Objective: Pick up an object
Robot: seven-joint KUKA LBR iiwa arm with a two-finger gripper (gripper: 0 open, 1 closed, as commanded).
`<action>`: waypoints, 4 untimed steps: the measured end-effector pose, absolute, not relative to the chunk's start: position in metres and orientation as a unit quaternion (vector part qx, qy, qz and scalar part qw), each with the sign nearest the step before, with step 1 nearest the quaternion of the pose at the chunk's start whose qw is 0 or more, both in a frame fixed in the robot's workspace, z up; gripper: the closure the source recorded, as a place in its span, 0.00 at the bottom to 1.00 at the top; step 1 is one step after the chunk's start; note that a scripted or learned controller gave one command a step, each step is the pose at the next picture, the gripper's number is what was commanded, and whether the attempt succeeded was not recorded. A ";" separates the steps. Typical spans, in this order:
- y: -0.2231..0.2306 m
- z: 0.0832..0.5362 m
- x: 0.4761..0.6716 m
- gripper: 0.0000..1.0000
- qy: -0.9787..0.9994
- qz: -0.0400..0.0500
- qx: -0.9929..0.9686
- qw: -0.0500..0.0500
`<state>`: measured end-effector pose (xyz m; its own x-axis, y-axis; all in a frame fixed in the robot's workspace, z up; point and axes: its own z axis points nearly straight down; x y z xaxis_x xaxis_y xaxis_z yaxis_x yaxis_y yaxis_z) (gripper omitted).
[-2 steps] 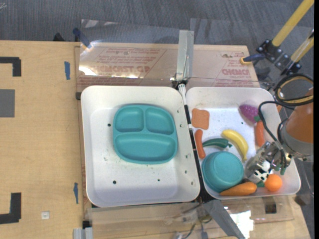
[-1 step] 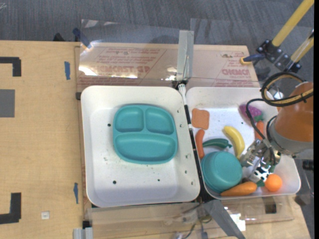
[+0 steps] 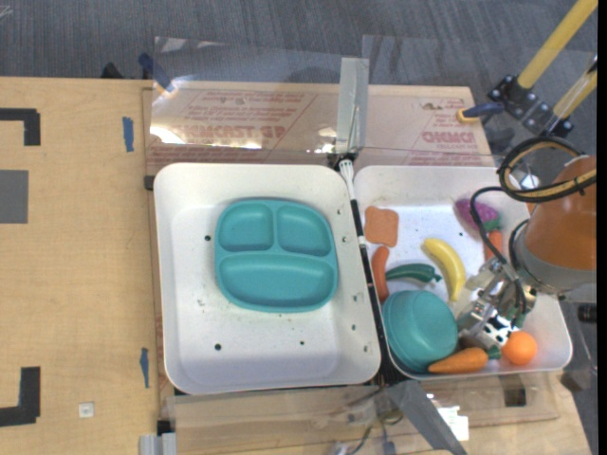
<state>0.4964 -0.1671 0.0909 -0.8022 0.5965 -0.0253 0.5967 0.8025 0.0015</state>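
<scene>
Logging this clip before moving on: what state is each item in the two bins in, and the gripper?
Teal divided plate: flat, right way up, in the left bin.
Teal bowl: in the right bin, tilted against its left wall.
Banana: lying loose.
Carrot: lying along the front wall.
Orange ball: resting at the front right.
Gripper: low over the right bin, beside the bowl.

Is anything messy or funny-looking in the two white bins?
Nothing is spilled or broken. The right bin looks crowded, though: a teal bowl, banana and carrot lie jumbled close together, while the teal divided plate sits neatly alone in the left bin.
</scene>
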 end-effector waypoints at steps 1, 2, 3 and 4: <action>-0.123 0.090 0.521 0.00 0.913 0.001 0.409 0.008; -0.106 0.090 0.576 0.00 0.910 0.002 0.415 0.006; -0.100 0.090 0.556 0.00 0.829 0.002 0.559 0.005; -0.108 0.089 0.575 0.00 0.822 0.003 0.569 0.004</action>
<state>0.5750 -0.1081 0.0892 -0.3528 0.9357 -0.0032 0.9357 0.3528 0.0083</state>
